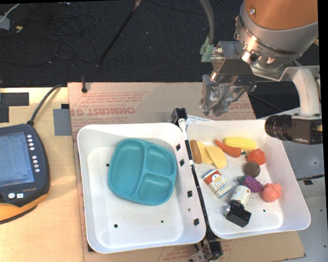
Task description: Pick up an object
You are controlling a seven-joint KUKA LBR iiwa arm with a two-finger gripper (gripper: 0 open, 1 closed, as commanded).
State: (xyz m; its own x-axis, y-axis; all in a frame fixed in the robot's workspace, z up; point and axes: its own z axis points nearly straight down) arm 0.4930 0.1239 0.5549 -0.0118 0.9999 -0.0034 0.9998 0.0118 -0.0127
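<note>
camera view: the gripper (216, 106) hangs above the far rim of the right bin (298, 214), its fingers (208, 105) pointing down over the cardboard just behind that rim; they look close together with nothing between them, though the metal blurs into the wrist hardware and how far apart they stand is hard to read, so i cannot tell for sure. every candidate object lies nearer the camera than the fingers, down in the right bin, which is likely why the arm is parked high and back: it can drop onto any of them from there. just below the fingers and nearest them are a brown bread-like piece (196, 152) and a yellow wedge (216, 156) touching each other, with an orange carrot (227, 148) and a yellow corn cob (240, 143) beside them to the right. further from the fingers sit a red-brown ball (255, 157), a dark round piece (251, 169), a small carton (215, 183), a purple item (253, 183), a pink lump (272, 192), a white bottle (240, 195) and a black block (237, 214). they are crowded, so a clean close on one thing looks tricky. well left of the fingers the left bin (98, 234) holds a teal divided plate (142, 171) lying flat, too broad for an easy pinch.
</note>
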